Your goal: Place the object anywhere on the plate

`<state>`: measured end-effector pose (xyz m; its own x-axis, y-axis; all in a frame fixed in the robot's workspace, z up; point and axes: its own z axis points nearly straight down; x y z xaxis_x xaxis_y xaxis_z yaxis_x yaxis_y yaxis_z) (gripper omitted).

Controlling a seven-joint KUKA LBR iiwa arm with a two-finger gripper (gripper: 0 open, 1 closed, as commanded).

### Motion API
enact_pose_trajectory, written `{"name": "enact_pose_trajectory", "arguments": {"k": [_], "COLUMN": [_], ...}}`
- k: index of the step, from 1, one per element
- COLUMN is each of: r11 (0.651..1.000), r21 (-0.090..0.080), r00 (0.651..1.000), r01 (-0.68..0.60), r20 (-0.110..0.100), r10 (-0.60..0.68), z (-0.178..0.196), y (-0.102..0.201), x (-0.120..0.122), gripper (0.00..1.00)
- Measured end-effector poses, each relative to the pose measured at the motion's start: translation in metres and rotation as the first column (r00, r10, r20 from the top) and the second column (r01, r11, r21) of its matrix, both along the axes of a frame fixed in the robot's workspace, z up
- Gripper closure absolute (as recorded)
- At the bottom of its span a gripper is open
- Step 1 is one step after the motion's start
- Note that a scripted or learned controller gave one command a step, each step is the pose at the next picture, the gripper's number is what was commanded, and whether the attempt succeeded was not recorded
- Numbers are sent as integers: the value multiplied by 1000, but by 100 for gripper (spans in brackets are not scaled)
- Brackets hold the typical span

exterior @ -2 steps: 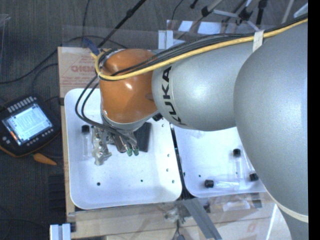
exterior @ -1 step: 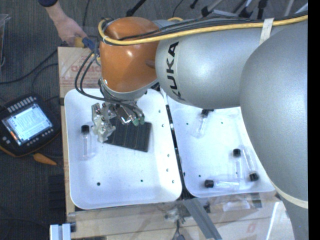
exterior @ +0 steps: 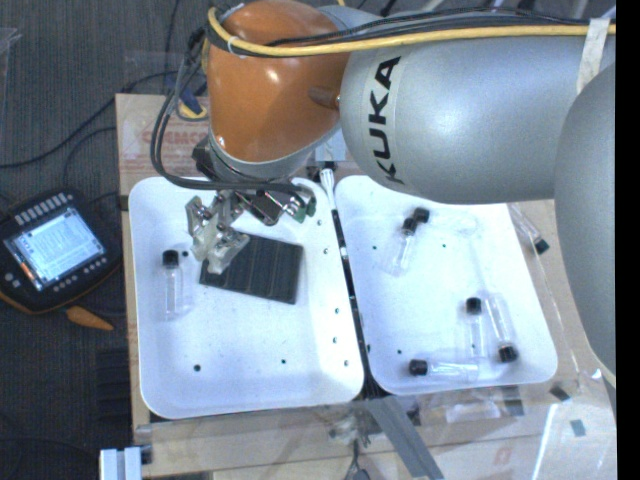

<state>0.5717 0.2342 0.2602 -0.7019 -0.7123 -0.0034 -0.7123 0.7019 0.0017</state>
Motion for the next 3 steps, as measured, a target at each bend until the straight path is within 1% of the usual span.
{"name": "enact_pose_trajectory", "arguments": {"k": [1,2,3], "r11": [990,985,986], "r21": [1,0,1], "r00": [990,985,986], "r01": [-139,-174,-166], "r20": [-4,0,-2], "r10": [139,174,166], "z": [-94,43,30], "y": [-4,-7,-5], "x": [-24,55,-41], "gripper": [100,100,100]}}
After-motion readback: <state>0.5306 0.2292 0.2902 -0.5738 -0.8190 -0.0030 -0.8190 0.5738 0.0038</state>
